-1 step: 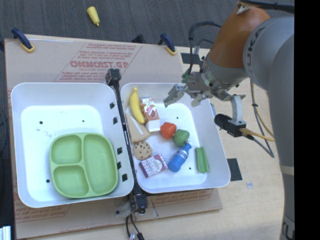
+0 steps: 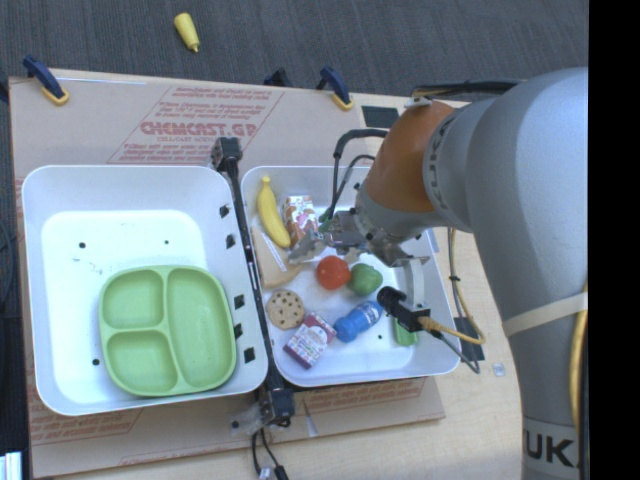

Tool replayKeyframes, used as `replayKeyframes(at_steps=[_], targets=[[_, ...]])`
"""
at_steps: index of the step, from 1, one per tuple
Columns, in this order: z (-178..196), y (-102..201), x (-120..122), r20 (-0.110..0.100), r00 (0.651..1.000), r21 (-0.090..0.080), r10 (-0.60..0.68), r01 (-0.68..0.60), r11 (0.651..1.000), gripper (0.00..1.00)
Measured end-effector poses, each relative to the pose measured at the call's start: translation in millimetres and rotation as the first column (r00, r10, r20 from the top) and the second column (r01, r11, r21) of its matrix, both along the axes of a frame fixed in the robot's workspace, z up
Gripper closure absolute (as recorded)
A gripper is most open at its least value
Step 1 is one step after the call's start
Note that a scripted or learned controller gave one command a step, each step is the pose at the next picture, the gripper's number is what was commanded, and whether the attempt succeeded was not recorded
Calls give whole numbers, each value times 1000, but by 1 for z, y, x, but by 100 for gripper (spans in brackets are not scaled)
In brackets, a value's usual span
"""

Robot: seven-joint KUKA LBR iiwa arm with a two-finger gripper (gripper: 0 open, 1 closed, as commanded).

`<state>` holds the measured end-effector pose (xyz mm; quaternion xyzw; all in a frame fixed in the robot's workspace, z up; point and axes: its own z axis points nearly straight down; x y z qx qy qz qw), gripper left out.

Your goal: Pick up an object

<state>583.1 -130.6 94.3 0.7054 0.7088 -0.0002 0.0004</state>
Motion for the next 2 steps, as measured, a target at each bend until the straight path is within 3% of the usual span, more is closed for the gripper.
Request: replayKeyframes(at_steps=[1,2], targets=[[10,0,0,-3,1000,-1,8,-8,1000,100],[98,86,-93,-4,1000,1,5,-5,1000,100]])
